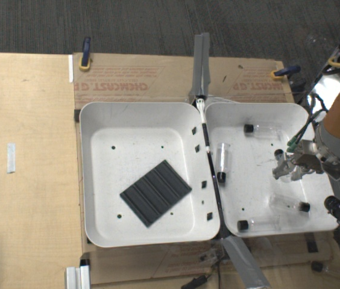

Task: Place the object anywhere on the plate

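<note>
Clear vials [221,156] scattered across right bin [260,105], probably slippery, easily missed or dropped short of dark plate [156,192]; tool [284,168] state indiscernible.

The scene was brightly and evenly lit from above. Both white bins [97,161] looked nearly washed out, with soft grey shading along their inner walls. The dark ridged plate [156,192] cast almost no shadow. A patch of glare blew out behind the arm [339,131], and the gripper [286,168] looked slightly soft.
</note>
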Controlling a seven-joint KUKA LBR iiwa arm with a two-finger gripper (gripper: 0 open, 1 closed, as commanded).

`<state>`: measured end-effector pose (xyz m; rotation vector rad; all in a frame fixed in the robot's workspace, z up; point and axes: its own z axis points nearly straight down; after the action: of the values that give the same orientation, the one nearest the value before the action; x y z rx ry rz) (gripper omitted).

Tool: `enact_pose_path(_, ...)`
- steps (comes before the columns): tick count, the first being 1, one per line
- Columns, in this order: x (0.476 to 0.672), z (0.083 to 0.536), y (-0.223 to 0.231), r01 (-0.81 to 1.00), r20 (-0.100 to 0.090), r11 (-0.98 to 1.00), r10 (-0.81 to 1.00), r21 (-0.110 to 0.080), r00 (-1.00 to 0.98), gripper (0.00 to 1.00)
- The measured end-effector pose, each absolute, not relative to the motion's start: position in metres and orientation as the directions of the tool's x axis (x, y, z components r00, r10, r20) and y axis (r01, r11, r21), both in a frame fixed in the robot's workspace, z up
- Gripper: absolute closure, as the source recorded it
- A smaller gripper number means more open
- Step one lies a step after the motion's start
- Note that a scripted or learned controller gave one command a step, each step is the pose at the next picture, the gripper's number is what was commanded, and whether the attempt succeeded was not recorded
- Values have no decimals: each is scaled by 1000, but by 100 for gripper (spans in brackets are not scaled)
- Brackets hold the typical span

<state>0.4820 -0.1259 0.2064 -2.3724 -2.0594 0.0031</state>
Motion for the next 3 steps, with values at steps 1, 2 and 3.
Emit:
enact_pose_path(1, 477, 190, -10, 998, -1, -66, 998, -4, 66, 100)
enact_pose_path(2, 547, 232, 46, 991, -2, 135, 991, -4, -135, 100)
enact_pose_path(3, 520, 190, 38, 922, 0, 387, 922, -5, -387, 100)
